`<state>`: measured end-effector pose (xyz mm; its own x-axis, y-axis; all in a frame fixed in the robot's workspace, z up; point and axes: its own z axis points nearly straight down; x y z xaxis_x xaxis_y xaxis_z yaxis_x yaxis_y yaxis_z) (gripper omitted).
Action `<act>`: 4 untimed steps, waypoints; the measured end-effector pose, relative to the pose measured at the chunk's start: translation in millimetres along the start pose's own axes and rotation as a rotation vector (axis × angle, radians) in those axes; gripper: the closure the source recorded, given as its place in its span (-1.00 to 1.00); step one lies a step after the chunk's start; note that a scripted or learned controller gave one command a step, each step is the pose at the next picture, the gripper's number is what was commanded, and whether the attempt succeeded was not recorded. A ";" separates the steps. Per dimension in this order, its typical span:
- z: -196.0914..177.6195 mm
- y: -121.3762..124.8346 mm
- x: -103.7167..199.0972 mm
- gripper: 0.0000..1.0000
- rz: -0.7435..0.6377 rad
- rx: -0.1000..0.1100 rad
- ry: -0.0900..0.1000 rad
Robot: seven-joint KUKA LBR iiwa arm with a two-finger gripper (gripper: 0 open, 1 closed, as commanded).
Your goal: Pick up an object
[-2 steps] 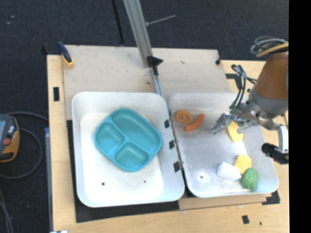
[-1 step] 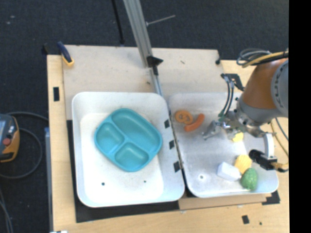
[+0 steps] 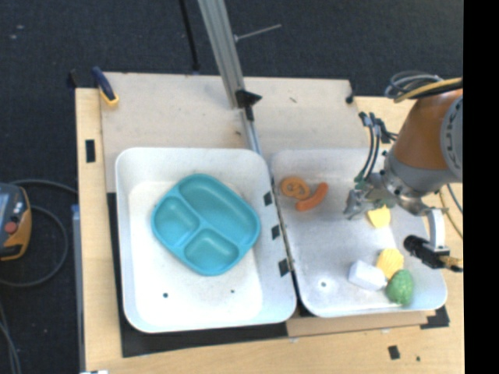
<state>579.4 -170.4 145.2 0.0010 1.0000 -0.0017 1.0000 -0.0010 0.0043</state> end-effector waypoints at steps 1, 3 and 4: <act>-64.0 2.2 -6.8 1.00 -0.003 -0.004 -0.001; -125.9 0.8 -3.1 1.00 -0.005 0.001 0.000; -129.5 10.5 44.7 1.00 -0.008 0.000 0.001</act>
<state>589.4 -125.5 274.7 -0.0070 1.0000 -0.0007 1.0000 0.0070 0.0041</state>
